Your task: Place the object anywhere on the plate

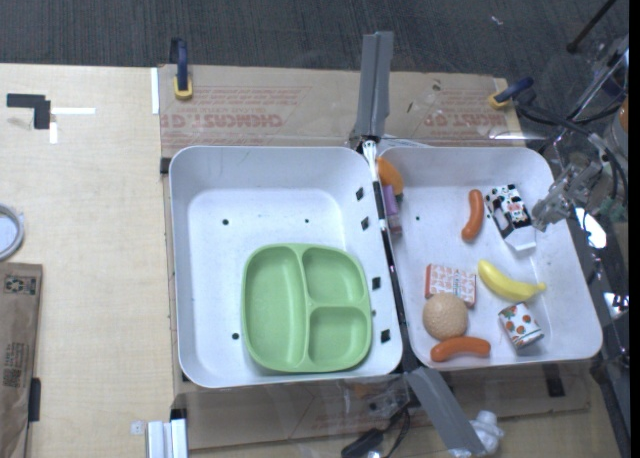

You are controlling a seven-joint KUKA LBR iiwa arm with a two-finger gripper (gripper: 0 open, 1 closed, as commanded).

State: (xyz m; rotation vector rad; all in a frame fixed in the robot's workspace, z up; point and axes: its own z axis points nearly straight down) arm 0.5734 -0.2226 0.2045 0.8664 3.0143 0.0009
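A green divided plate (306, 307) is seen in the left bin (200, 246). All food items are found to the right of the plate, in the right bin (560, 341): a round bun (446, 316), two sausages (471, 215) (460, 349), a banana (510, 281), a pink packet (451, 280), a small carton (520, 326) and a black-and-white carton (508, 211). The gripper (550, 211) is seen far right of the plate, just beside the black-and-white carton; whether its grasp is wide or narrow cannot be told.
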